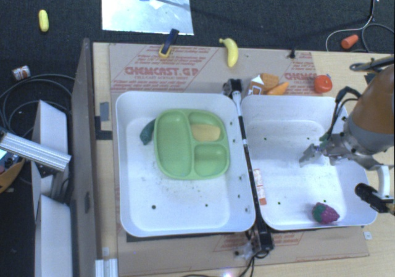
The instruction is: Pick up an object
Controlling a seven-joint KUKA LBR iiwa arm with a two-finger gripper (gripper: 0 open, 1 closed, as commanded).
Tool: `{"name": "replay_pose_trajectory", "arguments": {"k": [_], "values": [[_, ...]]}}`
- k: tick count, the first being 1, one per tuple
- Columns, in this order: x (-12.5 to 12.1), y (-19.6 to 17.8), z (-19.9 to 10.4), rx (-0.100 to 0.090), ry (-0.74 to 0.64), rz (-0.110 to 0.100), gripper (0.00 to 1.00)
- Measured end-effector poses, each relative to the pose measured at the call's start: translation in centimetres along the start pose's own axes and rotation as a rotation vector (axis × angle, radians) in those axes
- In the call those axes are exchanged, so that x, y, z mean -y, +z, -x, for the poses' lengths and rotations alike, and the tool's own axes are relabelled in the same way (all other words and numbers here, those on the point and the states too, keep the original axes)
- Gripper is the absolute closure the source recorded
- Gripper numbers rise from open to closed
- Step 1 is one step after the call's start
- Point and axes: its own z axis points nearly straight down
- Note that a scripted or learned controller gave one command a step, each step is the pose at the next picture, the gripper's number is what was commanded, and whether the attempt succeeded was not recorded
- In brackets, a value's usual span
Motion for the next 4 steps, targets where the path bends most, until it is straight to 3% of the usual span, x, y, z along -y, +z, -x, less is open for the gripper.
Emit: {"name": "replay_pose_trajectory", "arguments": {"k": [1, 2, 3, 4], "values": [[1.7, -1.4, -3.0, -0.002, -0.004, -0.003, 0.0], [-4.5, -6.9, -5.2, 0.001, -0.007, 0.008, 0.0], [-12.7, 3.7, -4.5, 0.0, -0.006, -0.001, 0.0], [-12.7, 2.0, -4.4, 0.002, -0.008, 0.004, 1.0]]}}
